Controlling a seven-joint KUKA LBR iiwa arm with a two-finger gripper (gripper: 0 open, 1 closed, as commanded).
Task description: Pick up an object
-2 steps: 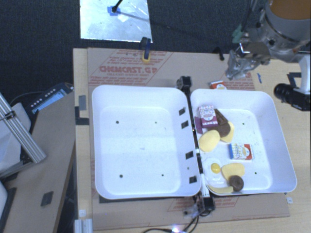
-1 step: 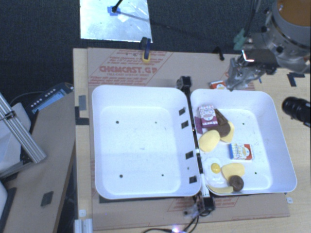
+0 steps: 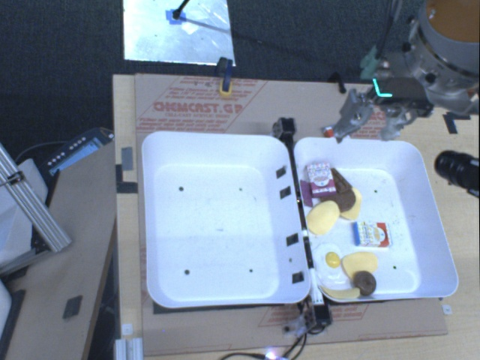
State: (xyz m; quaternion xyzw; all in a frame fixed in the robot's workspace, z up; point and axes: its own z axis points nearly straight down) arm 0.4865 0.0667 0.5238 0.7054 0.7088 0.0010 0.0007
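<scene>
Brown puck (image 3: pixel 364 281) nearest; gripper (image 3: pixel 372 124) above bin rim (image 3: pixel 360 142).

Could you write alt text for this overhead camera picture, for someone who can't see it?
A grey robot arm's gripper hovers above the far edge of the right white bin, which holds small toy foods and cartons clustered near its left side. The left white bin sits beside it.
</scene>
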